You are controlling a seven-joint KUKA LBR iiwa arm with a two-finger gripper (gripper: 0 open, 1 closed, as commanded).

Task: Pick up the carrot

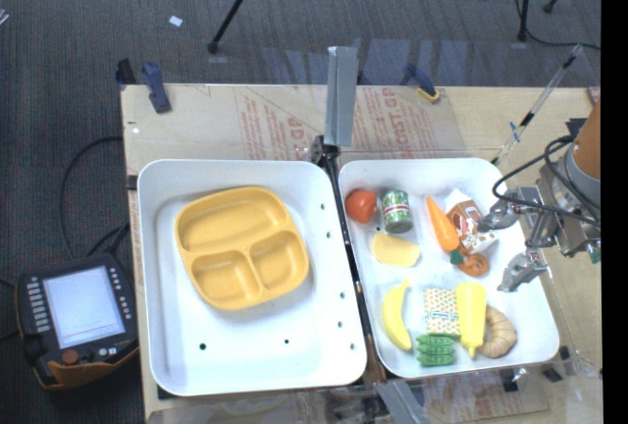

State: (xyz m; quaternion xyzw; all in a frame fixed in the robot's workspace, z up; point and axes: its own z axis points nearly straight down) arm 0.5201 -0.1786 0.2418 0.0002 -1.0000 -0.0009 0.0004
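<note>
A slanted overhead look at a bench (pixel 285 123) holding two shallow white bins side by side. The arm comes in from the right and is mostly cut off by the frame edge; just a sliver of its orange band (pixel 589 145) shows above a tangle of cables. Its claw (pixel 515 245) hangs over the right rim of the right bin (pixel 461 172), with two metal fingers (pixel 517 272) spread apart and nothing between them.

The carrot (pixel 442 223) lies to the left of the claw, in the upper middle of the right bin, orange and tapered, tilted slightly. It is near the claw but apart from it. A small printed packet (pixel 469 225) sits between them, touching or overlapping the carrot's right side; its label is too small to read. Just below the packet is a small orange-red item (pixel 473 264) that is hard to identify.

Further left of the claw are a green can (pixel 397 211), a red tomato (pixel 361 205) and a pale yellow slice (pixel 396 249). Below and left of the claw lie a banana (pixel 395 316), a patterned box (pixel 442 310), a corn cob (pixel 471 314), green pea pods (pixel 437 348) and a brown pastry (pixel 498 332), partly tucked behind the corn.

Far left of the claw, the left bin (pixel 167 314) holds a yellow divided tray (pixel 241 246). A control pendant (pixel 77 317) rests on the floor beyond it.
</note>
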